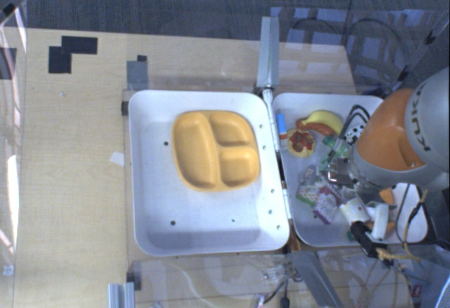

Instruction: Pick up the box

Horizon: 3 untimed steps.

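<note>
Near the front of the right bin [302,229] a small flat box [325,206] with purple and white print lies tilted. A greenish-white packet [308,192] touches its left side. My gripper [337,167] reaches down into the same bin, just behind and to the right of the box, under the orange wrist band [385,139]. The arm's grey body hides the right part of this bin.
Behind the gripper lie a yellow banana [321,119], a red and yellow toy [301,141] and a blue stick [281,124] by the bin's left wall. A yellow divided plate [214,150] sits in the left bin [151,180]. Cables hang at the front right.
</note>
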Motion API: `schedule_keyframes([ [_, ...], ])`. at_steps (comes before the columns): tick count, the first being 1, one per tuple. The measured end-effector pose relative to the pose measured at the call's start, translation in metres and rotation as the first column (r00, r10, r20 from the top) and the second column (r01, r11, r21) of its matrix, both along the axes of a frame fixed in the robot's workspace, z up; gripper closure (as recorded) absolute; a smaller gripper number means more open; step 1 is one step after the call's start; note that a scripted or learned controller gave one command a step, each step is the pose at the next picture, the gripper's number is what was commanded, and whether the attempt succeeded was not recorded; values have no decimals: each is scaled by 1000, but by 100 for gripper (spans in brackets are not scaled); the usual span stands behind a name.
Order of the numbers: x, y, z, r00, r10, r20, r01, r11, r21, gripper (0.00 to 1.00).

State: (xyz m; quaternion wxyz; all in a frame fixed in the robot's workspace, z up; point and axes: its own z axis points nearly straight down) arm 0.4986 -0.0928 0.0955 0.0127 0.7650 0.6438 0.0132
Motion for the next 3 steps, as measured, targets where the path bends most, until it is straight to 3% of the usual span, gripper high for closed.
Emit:
schedule_keyframes([
  [1,-2,7,-1,1000,14,-3,-14,1000,-4,0],
  [2,7,4,-1,985,173,-12,-173,985,-7,0],
  [3,-1,4,-1,977,212,-3,-213,977,-10,0],
])
